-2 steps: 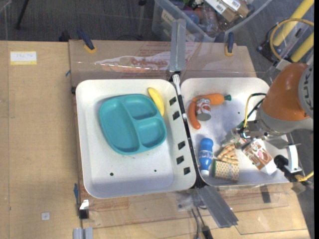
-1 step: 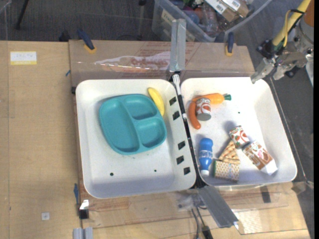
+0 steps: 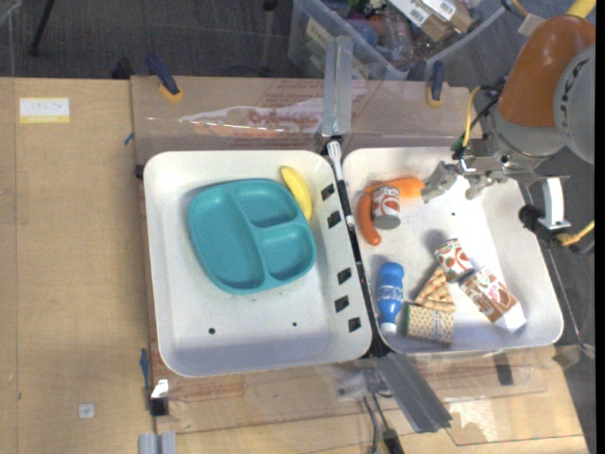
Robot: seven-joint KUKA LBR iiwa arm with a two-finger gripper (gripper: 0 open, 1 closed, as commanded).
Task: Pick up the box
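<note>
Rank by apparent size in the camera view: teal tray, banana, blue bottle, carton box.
1. teal tray, by far the largest.
2. carton box, lying flat in the right bin.
3. blue bottle and banana look about alike; I won't rank them.

A pale wooden bench top [image 3: 66, 282] fills the left and lower part of the view, with a small white label [image 3: 44, 109] stuck near its upper left corner and a sheet of clear plastic [image 3: 255, 113] clamped along its back edge by blue-and-orange clips [image 3: 168, 87]. Behind the bench the floor is dark grey carpet [image 3: 189, 22], and on it stands a clear plastic tub [image 3: 317, 28] crammed with mixed clutter (too jumbled to tell apart). The light is even and soft, casting only faint shadows.
</note>
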